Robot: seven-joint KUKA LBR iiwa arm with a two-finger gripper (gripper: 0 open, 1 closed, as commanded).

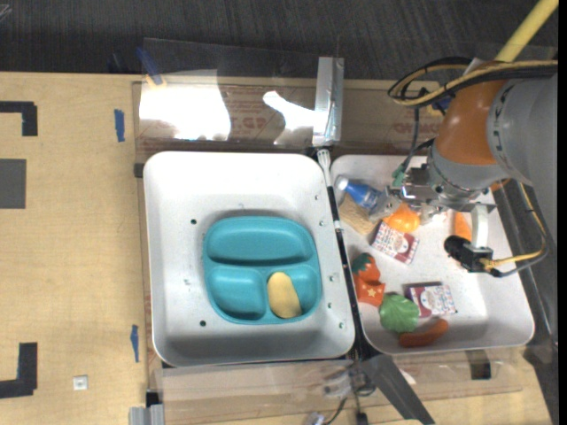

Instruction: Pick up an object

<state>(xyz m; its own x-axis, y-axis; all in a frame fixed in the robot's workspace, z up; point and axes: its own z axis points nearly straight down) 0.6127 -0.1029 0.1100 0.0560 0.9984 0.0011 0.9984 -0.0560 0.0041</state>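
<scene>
1 gripper (pixel 415 200) over right bin (pixel 509 312), above orange item (pixel 403 219); grip state unclear.

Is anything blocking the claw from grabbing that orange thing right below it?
Nothing visible blocks it. The gripper hangs right over the orange piece; a small box touches that piece's lower edge.

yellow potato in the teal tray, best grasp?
Judgement only: grip the potato across its short width, coming straight down from above. It lies lengthwise in the lower right compartment of the teal tray, long axis roughly up-down in view. The divider and the tray's right wall flank it closely, so finger room looks tight.
</scene>
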